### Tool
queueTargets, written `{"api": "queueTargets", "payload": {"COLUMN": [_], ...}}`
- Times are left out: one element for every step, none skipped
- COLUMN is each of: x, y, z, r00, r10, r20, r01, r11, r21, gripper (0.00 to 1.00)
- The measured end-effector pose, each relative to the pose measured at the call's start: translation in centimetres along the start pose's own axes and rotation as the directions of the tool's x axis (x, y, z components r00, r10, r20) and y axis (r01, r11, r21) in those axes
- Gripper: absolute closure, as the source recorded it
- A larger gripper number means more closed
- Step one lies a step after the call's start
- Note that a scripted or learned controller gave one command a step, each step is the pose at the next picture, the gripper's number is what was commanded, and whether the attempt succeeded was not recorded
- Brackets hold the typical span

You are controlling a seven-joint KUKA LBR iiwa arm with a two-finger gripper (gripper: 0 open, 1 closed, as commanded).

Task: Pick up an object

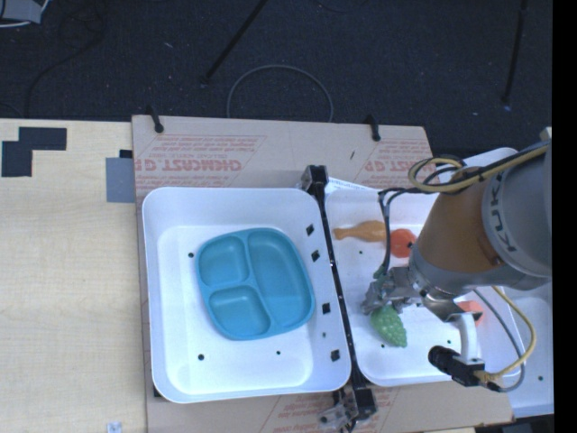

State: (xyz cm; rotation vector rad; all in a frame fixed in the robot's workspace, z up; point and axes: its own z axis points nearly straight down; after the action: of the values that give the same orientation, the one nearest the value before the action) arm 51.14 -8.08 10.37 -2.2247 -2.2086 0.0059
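On the wooden bench (63, 278), two white bins are seen. In the right bin (361, 350), the gripper (386, 298) is lowered at a green object (390, 327); its state cannot be told. Nothing is lifted yet.

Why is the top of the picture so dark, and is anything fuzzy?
In the camera view, the floor behind the bench is dark carpet with little light on it, while the two white bins, left bin and right bin, look bright. The whole picture is a bit soft, so the tool by the green thing looks fuzzy and its small parts are hard to make out.
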Motion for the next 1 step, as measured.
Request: {"api": "queueTargets", "payload": {"x": [-0.57], "y": [-0.41], "z": [-6.01], "r00": [1.000], "r10": [-0.002], "r20": [0.002], "r01": [0.002], "r11": [1.000], "r21": [-0.007], "gripper": [1.00]}}
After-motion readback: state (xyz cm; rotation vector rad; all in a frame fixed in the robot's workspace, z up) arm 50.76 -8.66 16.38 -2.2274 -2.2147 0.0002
